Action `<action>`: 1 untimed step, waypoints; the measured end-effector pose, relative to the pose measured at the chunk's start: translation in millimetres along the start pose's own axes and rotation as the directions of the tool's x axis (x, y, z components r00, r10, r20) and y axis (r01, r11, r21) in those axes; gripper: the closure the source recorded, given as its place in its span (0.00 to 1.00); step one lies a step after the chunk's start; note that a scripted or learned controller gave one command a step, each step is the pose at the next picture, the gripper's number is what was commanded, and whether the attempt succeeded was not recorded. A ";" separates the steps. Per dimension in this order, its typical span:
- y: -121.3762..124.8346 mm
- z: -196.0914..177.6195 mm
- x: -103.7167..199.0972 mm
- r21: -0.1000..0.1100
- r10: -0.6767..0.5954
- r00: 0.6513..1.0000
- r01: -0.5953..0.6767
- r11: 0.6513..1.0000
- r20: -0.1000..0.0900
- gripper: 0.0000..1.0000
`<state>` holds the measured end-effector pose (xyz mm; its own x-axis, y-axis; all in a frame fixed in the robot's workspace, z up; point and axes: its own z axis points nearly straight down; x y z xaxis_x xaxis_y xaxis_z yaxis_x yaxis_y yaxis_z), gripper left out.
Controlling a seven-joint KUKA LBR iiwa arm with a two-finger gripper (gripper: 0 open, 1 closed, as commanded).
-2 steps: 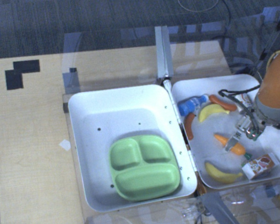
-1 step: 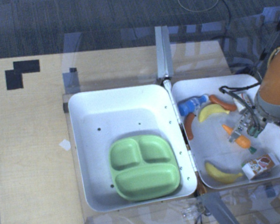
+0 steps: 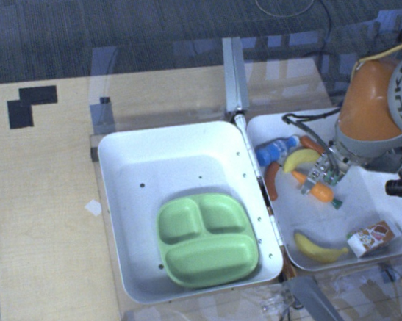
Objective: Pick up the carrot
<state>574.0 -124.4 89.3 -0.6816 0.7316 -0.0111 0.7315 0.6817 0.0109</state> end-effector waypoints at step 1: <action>7.1 -97.6 78.2 0.005 0.033 0.999 -0.033 0.999 -0.005 1.00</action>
